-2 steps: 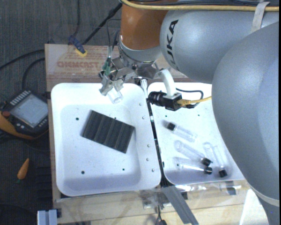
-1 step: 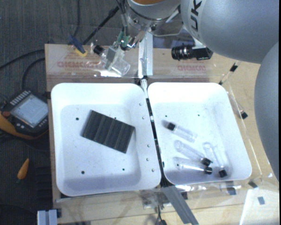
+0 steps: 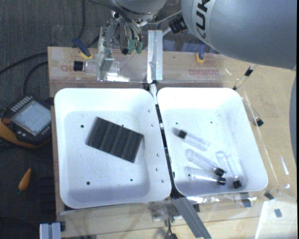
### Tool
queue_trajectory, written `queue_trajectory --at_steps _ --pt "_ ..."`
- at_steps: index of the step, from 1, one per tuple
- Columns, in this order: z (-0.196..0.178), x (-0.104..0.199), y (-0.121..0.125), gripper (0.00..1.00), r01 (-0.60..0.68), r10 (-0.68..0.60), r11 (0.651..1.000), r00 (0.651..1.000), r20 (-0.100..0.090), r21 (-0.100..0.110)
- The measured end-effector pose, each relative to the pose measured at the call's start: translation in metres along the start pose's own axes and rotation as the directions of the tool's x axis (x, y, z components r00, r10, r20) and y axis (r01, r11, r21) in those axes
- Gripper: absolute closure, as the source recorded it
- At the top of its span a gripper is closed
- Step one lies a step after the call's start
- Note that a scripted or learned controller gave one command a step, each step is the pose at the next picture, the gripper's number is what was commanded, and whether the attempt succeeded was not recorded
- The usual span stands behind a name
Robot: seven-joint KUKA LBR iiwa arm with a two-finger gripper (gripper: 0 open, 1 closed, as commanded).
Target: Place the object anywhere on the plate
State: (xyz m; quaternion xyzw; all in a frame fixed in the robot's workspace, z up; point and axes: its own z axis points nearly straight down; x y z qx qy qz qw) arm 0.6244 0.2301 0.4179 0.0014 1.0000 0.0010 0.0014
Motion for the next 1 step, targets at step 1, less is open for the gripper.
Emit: queue_trajectory --at_steps 1 --pt "0.0284 -0.0323 0.0041 1.0 -0.149 0.149 0.989 0.989 -0.002 -0.002"
